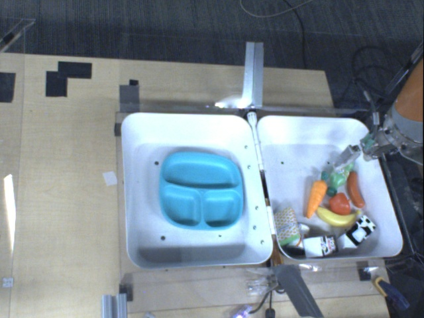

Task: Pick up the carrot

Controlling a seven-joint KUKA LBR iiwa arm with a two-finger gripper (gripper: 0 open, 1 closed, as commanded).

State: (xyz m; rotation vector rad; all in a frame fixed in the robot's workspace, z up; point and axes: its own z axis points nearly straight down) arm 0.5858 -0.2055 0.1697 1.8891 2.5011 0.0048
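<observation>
gripper over right bin, far right side; cannot tell its state from here. carrot lies down-left of it, near, apart, beside a green item. tomato, banana, sausage below it. blue tray well left, in left bin.

Far to my left lies a pale wooden bench top with black squares. Beyond me spreads dark grey carpet. A thin cable loops across it.

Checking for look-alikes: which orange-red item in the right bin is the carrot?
The carrot: orange, tapered, leftmost of the cluster. The sausage is redder and blunt-ended; the tomato is round.
</observation>
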